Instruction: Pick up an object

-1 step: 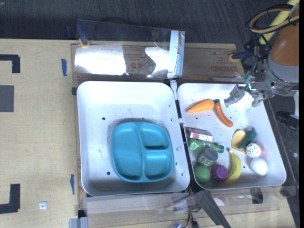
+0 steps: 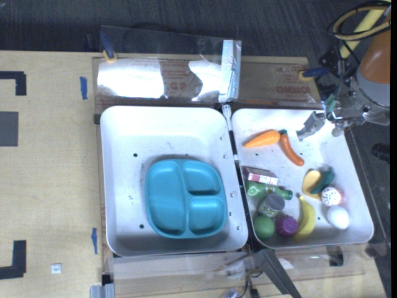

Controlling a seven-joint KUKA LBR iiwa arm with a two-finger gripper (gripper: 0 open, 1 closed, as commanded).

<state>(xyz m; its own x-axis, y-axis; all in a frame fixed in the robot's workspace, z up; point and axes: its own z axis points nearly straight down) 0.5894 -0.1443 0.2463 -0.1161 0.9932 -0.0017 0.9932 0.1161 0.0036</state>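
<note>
The right bin holds several toy foods. An orange carrot lies near its back left, and a darker carrot lies slanted beside it. Toward the front sit a pink and green box, a green bottle, a grey can, a green lime, a purple piece, a banana, a white egg, a spotted ball and a yellow piece. My gripper hovers over the bin's back right corner, open, with nothing between its fingers.
The left bin holds a blue divided tray. A clear plastic sheet stands behind the left bin. Cables and a yellow hose hang at the upper right near the arm.
</note>
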